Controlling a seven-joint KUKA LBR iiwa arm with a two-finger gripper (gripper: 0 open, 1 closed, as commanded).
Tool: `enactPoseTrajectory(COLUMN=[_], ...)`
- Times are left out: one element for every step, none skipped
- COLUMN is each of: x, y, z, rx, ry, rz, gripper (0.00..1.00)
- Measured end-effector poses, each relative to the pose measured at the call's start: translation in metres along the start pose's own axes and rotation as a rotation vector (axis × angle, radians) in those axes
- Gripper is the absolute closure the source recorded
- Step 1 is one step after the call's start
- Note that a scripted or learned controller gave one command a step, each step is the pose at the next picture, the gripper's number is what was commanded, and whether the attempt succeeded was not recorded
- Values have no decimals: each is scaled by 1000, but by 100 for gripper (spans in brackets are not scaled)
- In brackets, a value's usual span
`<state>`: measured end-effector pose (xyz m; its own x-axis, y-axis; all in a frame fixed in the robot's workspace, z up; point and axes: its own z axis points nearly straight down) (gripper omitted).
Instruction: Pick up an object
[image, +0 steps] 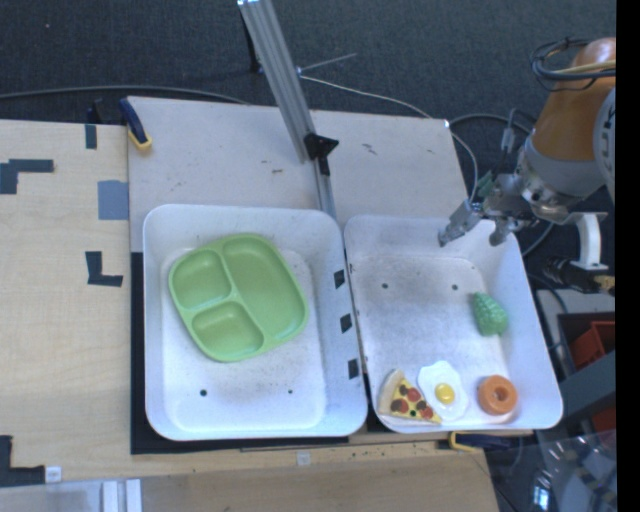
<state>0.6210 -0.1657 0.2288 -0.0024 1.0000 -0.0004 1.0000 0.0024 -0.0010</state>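
Hovering at the right bin's (455, 275) one o'clock rim, the tool (470, 228) has its fingers spread, grasping nothing. No pick is made: broccoli (490, 313), fried egg (442, 387), pizza slice (408, 398) and doughnut (497, 394) lie toward five o'clock.

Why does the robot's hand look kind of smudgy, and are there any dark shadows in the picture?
In the camera view the gripper looks soft and a bit smeared at the right bin's top edge, while the green tray, pizza slice and fried egg look sharper; the lighting is even, with faint shadows along the bin walls and beside the green broccoli.
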Motion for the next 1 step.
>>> enactPoseTrajectory(x=[0], y=[0], z=[0], rx=[0], ry=[0], rz=[0], gripper=[0])
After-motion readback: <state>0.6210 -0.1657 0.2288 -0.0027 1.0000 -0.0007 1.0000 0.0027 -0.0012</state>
